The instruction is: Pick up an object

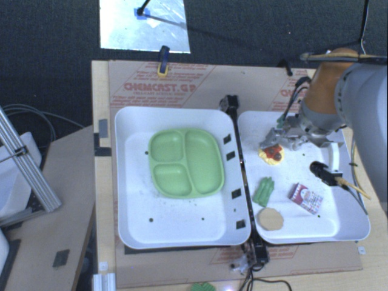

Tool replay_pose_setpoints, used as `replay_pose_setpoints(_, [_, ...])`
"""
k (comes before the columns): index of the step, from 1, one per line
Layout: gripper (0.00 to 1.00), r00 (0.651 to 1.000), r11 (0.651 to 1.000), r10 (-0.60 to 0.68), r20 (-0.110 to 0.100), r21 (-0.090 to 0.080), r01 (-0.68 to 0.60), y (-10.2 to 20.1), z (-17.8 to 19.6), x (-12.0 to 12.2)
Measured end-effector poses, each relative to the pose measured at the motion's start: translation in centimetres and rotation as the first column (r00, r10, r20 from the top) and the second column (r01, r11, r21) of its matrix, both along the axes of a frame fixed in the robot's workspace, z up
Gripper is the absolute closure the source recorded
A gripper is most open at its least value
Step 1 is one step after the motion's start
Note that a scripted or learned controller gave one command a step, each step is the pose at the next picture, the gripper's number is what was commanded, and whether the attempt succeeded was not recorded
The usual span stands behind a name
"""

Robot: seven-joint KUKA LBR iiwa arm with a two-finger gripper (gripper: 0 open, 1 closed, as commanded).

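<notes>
Claw point(271, 143) low in right white bin point(330, 224) — open or closed, cannot tell. One yellow-and-red toy point(271, 156) just beneath it. Nearer the camera from claw: one green ridged piece point(264, 191), one red-and-white packet point(305, 198), one tan round disc point(271, 219). Left of claw — one green divided plate point(185, 162).

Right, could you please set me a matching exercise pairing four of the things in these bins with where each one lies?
Things:
1. green divided plastic plate
2. tan round flat disc
3. red and white small packet
4. yellow and red small toy

Places:
A. right bin, nearest its front rim
B. right bin, close beside the gripper
C. left bin
D. right bin, to the right of the green lumpy toy

Pairs: 1-C, 2-A, 3-D, 4-B.
</notes>
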State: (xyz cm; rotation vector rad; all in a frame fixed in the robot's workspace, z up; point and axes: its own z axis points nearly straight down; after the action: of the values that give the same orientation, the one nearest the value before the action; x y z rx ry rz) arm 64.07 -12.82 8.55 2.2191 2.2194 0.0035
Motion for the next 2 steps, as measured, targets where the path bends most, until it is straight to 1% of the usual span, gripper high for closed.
replay_pose_setpoints(1, [1.00, 1.000, 1.000, 0.006, 0.009, -0.001, -0.005, 0.08, 1.42, 0.30])
replay_pose_setpoints(2, [0.00, 1.000, 1.000, 0.006, 0.007, -0.002, -0.006, 0.07, 1.35, 0.26])
